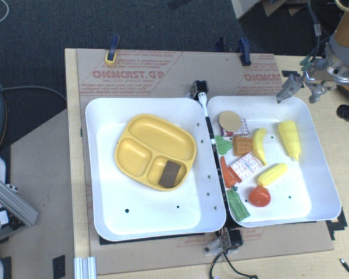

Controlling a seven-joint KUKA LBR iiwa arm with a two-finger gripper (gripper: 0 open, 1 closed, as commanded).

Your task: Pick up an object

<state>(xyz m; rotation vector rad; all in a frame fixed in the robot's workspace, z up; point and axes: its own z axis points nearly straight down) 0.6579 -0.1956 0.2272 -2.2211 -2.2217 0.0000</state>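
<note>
In the camera view, your candidates all lie in the right bin [320, 173], crowded toward its left and middle. The two yellow corn cobs look easiest: one [289, 138] lies alone near the far right of the pile, roughly lengthwise, with bare bin floor on both flanks; the other [272, 174] lies lower, tilted, just beside the red tomato [259, 196]. I judge these to be light, stiff plastic toys, somewhat slick and rounded, so you should close across the narrow waist of the lone cob rather than its tapered tip. The tomato, being round, would likely squirt out. The banana [259, 145], the brown cracker [242, 145] and the checkered packet [245, 167] touch or overlap, so a clean pinch there is doubtful.

The left bin [99, 173] carries a yellow divided plate [141, 138] with a brown block [171, 174] in one compartment.

The gripper [300, 88] hangs at the right bin's far rim, near its far right corner, well apart from every toy, with its fingers spread and nothing between them. The arm enters from the upper right.
</note>
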